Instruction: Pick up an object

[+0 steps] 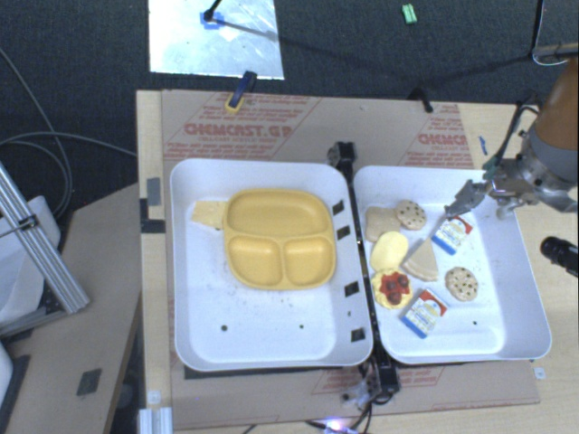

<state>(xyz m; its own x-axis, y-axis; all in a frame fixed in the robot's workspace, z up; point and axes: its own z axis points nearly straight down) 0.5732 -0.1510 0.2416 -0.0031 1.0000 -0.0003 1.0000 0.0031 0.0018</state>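
White bins [271,355], two, cookies [410,213], two, cartons [451,234], two, hand [461,202] grip unclear

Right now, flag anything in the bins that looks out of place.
A pale flat piece in the left bin sticks out from under the yellow divided tray's left edge, partly pinned beneath it. The right bin's food items lie loosely clustered; nothing spilled.

- We record one fixed camera, mounted above the bench and looking down at a slant.
- It stands far enough off to take in both shallow white plastic bins, left [194,269] and right [520,287], plus the brown cardboard sheet [298,129] beneath and dark carpet beyond.
- The grey arm [552,143] enters from the right edge.
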